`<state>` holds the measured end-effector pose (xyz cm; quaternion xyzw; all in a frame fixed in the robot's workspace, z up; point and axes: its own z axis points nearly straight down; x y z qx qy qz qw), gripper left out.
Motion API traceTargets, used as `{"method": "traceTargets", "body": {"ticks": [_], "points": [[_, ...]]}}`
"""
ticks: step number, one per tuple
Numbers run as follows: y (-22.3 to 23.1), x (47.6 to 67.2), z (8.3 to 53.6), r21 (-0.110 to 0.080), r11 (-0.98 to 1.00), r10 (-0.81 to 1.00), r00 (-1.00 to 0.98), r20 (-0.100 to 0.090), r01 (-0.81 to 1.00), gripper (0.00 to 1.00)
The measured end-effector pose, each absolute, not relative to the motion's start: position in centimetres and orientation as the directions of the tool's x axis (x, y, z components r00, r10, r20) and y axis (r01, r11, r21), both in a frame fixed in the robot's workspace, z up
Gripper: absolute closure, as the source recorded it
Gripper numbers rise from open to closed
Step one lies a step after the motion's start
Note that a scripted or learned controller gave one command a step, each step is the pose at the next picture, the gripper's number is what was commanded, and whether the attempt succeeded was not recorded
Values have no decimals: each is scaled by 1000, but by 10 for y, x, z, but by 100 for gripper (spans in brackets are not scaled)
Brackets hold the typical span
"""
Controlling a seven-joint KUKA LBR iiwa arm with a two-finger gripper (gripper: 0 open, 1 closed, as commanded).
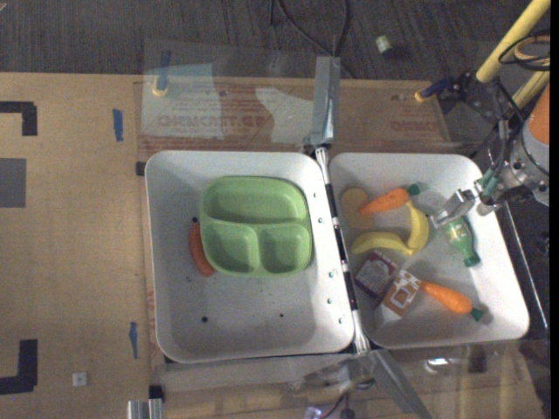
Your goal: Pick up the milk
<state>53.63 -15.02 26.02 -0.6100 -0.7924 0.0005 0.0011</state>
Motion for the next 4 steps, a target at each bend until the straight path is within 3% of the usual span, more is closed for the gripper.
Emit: {"method": "traceTargets", "body": {"ticks": [1, 2, 3, 4], "points": [[-150, 536, 260, -2, 256, 967, -256, 1, 967, 0], [-125, 522, 99, 3, 456, 890, -456, -1, 890, 0], [-108, 542, 90, 6, 173, 985, -173, -3, 985, 0], [-119, 486, 90, 11, 222, 975, -222, -5, 975, 0]]}}
